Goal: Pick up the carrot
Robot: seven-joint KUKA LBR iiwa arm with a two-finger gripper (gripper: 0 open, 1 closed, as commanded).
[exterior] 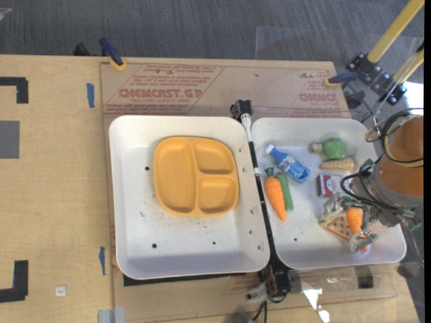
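Note:
The carrot (275,196) is orange and tapers toward the front. It lies in the right bin (296,253) near its left wall, with a green stick-shaped toy (287,190) right beside it. My gripper (359,231) hangs low over the bin's front right part, well to the right of the carrot and apart from it. It is above a pizza slice toy (339,227), and a small orange piece (355,218) shows right at it. The arm's orange band (406,143) is at the right edge.
The right bin also holds a blue bottle (289,164), a green round toy (333,147), a cone-shaped toy (337,165) and a dark red packet (326,184). A yellow divided plate (196,175) sits in the left bin (135,247). A black divider clamp (241,108) stands between the bins.

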